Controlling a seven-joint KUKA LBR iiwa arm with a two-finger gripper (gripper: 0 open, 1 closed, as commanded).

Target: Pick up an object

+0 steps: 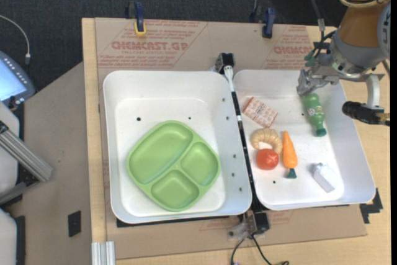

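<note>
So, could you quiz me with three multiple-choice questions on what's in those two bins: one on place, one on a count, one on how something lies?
1. Where is the green plate?
A. left bin
B. right bin
C. on the floor

2. How many compartments does the plate have?
A. two
B. three
C. five

3. How is the green bottle placed?
A. standing upright
B. lying on its side
C. stacked on the carrot

Answers: 1 A, it sits in the left bin. 2 B, three hollows show. 3 B, it lies flat in the right bin, below the gripper, apart from the carrot.

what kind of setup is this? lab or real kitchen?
Likely a robot lab test bench: two white bins on clamped board, toy carrot and tomato as props, gripper above a green bottle.
</note>
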